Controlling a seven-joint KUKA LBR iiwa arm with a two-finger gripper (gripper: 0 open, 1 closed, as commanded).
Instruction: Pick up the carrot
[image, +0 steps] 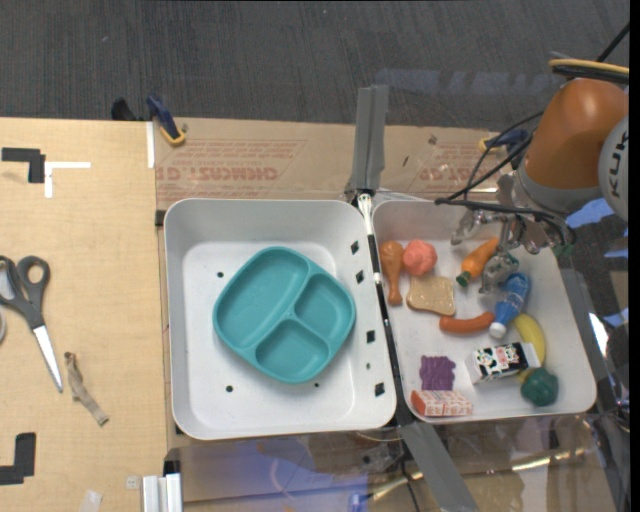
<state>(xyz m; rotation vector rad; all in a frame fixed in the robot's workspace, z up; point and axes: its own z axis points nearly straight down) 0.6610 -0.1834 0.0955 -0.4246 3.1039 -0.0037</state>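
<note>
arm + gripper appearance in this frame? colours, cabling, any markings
Grey arm with a large rounded orange band above the wrist. Dark lettering on the grey shell, cut off at the frame edge. Black and yellow cables run by the band. Metallic silver two-finger gripper below.

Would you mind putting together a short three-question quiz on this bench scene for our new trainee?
1. True or false: the teal tray lies in the left bin.
2. Which lies nearest the hand? A) purple grapes B) carrot C) green ball
3. Fill in: on the wooden bench left of the bins lie the ____.

Key
1. True.
2. B; the carrot sits in the right bin's far part, just below the hand.
3. Scissors.
</note>
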